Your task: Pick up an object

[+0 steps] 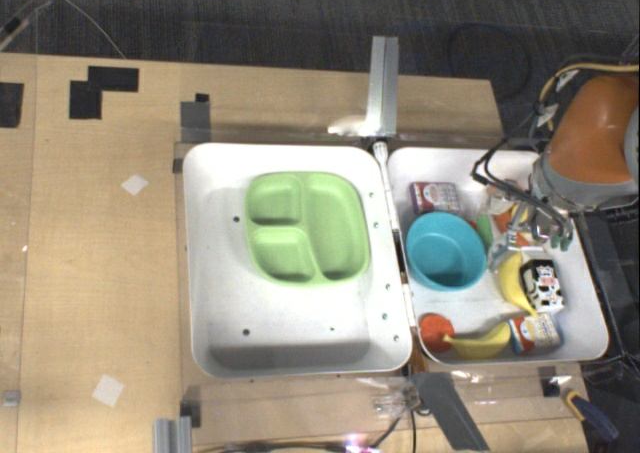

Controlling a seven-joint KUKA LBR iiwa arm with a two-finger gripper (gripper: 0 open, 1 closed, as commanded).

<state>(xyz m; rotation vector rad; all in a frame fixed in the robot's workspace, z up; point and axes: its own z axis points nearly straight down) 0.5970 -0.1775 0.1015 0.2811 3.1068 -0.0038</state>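
The arm is reached in from the right — the gripper is pointed downward, low.

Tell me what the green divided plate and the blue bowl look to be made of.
Green divided plate: likely moulded plastic, matte, with even colour and soft rounded compartment ridges. Blue bowl: probably plastic too, smooth with a slight sheen and a uniform colour; the view cannot rule out melamine.

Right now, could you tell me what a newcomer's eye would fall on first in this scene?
Probably the green divided plate, lying alone in the left bin. Next comes the blue bowl in the crowded right bin, with two bananas and small packages around it. The arm's orange band stands out at the right, above the gripper that hangs over that bin.
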